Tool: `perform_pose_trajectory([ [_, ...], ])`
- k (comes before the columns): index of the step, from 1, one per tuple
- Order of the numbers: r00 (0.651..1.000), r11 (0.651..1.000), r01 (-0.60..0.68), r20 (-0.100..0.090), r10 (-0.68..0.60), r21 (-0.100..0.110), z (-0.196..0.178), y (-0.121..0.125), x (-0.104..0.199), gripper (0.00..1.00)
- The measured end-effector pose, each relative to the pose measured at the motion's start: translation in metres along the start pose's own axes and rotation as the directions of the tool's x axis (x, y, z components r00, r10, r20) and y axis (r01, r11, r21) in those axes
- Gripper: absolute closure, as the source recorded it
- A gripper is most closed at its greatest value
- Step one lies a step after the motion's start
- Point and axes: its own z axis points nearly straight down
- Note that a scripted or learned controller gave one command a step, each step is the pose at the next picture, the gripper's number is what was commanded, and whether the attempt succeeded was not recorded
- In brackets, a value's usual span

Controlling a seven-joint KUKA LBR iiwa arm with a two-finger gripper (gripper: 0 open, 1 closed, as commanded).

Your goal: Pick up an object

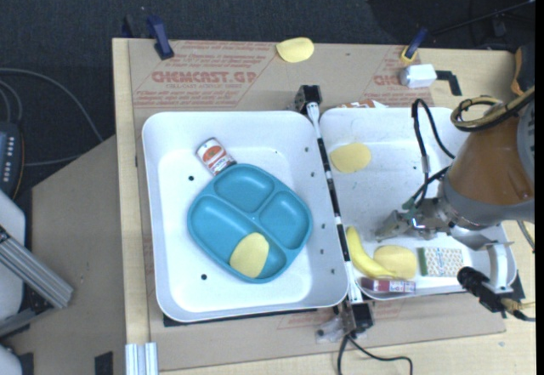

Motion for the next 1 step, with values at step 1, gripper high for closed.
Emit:
perform_pose_trajectory([
  [1, 1.000, 1.000, 0.002, 0.000, -0.002, -0.003, -0.0418, 0.0518, 0.0299, 0.00],
])
